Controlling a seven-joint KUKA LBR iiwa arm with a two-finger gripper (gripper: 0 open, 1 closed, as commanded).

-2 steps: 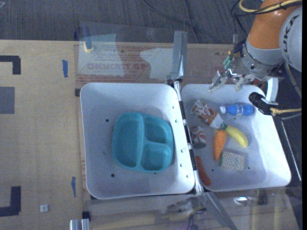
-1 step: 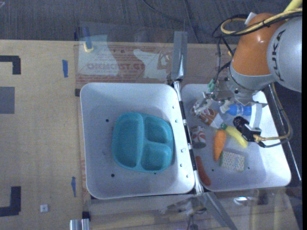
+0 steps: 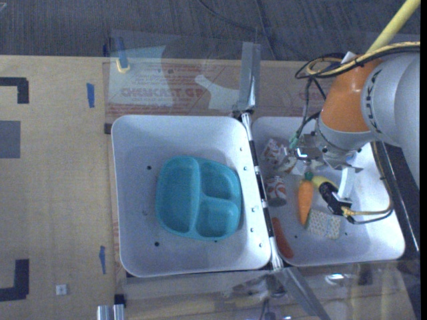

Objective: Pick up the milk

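The milk looks like the small white carton with reddish print, lying at the upper left of the right bin. My gripper hangs below the orange-banded wrist, just right of that carton, close to it or touching it. The wrist hides most of the gripper from above. Nothing is visibly held in it.
A second small white and orange pack lies below the carton. An orange carrot, a yellow banana, a speckled square pad and a red pepper crowd the right bin. A teal divided plate sits in the left bin.
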